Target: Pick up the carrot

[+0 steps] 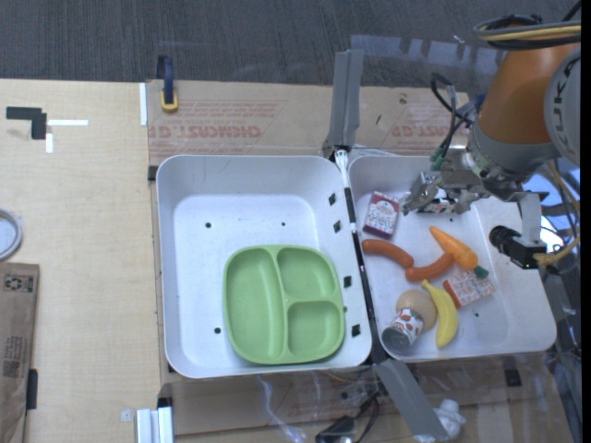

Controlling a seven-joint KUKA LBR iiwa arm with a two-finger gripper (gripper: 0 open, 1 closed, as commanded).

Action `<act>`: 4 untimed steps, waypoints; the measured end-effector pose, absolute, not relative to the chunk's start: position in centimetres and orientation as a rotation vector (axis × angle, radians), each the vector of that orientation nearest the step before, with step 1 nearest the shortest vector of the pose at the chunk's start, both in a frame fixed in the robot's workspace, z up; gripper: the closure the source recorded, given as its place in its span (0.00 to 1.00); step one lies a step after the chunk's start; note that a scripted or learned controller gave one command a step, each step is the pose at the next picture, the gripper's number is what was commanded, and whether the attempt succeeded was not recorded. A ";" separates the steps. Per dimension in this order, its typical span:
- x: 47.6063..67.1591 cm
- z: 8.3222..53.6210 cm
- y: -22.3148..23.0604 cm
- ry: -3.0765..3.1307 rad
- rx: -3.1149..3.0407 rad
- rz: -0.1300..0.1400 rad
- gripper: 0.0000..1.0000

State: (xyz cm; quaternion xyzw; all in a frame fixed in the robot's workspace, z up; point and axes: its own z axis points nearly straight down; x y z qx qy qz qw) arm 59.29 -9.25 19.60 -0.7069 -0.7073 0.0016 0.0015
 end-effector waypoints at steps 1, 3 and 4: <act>56.7 20.1 -14.3 -2.425 -1.995 0.002 0.00; 56.1 10.1 -17.2 -2.569 -1.811 -0.001 1.00; 51.2 19.1 -14.3 -2.580 -1.792 0.000 1.00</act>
